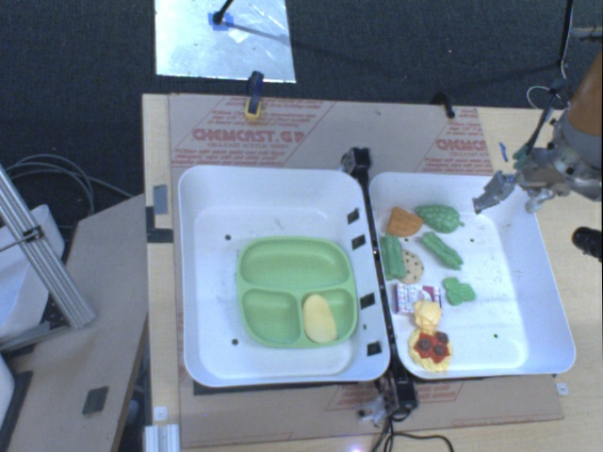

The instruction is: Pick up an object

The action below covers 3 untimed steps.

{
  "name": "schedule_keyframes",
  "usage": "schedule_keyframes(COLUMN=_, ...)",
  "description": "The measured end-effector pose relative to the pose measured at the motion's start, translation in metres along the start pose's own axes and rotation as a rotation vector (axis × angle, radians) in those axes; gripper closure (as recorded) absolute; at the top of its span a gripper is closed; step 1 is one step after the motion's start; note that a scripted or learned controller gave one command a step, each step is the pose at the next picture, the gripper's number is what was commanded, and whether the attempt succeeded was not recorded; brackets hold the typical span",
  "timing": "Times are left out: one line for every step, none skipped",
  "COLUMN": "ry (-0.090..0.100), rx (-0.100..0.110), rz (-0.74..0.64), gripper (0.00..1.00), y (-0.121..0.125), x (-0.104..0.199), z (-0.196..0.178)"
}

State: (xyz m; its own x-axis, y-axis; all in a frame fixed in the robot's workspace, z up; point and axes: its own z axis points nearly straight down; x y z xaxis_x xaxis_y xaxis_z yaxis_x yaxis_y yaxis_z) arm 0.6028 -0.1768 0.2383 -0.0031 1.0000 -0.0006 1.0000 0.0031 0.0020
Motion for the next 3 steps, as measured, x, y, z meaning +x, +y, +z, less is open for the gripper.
schedule_keyframes(ry=0.001, rx=0.004, rz=0.002, gripper=0.00, y=-0.023, x=0.007, z=0.160)
schedule_keyframes(ry=-0.001, rx=-0.008, rz=-0.005, gripper=0.00, y=0.050, x=0.012, z=0.152)
schedule_keyframes(ry=0.001, rx=0.012, rz=-0.003, gripper=1.00, y=0.044, x=0.010, z=0.145)
